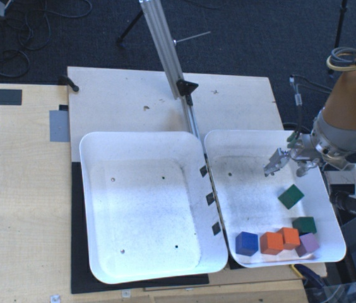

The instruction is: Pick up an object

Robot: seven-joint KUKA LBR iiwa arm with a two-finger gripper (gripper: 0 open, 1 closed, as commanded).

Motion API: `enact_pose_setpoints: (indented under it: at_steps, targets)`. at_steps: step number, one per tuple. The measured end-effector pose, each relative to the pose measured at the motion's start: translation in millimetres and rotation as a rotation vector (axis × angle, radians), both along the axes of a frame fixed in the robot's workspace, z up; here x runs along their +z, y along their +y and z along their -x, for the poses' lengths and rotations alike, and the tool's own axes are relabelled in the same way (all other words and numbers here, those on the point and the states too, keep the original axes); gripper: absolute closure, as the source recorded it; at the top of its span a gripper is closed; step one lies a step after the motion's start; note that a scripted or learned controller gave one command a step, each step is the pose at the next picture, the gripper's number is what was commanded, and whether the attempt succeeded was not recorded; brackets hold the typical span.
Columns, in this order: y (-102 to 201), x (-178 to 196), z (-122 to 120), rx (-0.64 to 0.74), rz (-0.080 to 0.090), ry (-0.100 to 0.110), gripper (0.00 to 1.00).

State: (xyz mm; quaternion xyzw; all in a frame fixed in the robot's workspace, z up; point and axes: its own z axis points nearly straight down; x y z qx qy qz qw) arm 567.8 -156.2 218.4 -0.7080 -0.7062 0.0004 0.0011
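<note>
The right bin [228, 169] holds two green blocks [291, 196], two orange, one blue, one purple, beneath the empty, spread-fingered gripper [285, 163].

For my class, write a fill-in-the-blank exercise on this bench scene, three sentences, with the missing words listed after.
1. All the blocks lie in the ____ bin of the camera view.
2. The block at the left end of the row along the bin's near edge is ____.
3. The block lying alone, nearest the gripper, is ____.

Missing words: right; blue; green
</note>
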Motion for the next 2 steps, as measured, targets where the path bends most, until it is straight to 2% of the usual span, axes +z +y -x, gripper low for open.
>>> enact_pose_setpoints:
  at_steps: [1, 2]
  targets:
    - [-50.7, 70.7, -90.8, 0.005, 0.006, -0.012, 0.0]
    - [-52.2, -94.6, -69.0, 0.003, -0.002, 0.008, 0.0]
